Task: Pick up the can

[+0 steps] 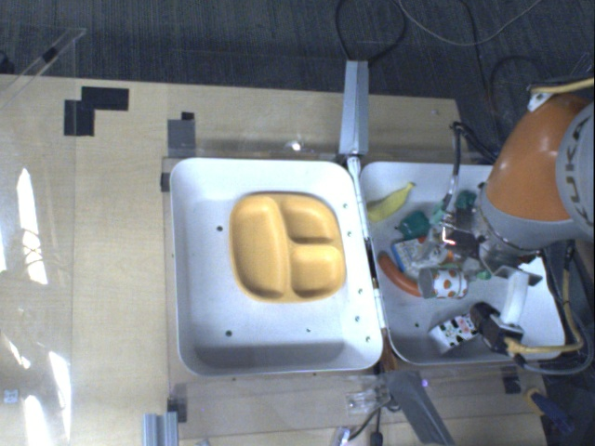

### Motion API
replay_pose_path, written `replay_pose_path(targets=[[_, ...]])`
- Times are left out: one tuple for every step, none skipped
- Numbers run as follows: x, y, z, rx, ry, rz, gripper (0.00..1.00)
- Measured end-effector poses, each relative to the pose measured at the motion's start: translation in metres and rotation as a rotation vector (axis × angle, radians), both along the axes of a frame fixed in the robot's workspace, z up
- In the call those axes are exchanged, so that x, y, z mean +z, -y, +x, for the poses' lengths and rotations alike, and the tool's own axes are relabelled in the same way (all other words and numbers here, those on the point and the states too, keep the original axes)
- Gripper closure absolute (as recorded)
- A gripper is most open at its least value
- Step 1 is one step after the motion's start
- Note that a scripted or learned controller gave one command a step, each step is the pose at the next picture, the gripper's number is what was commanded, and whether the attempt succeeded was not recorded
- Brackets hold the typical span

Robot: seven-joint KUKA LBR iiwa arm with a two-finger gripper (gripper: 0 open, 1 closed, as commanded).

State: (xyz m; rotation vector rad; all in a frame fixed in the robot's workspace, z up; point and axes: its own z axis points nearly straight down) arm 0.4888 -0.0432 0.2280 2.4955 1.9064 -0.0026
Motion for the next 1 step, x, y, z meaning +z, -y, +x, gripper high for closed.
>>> replay_pose_path(targets=[[-0.0333,-0.0385,0.0674,0.039,-0.002,0.001,1.00]])
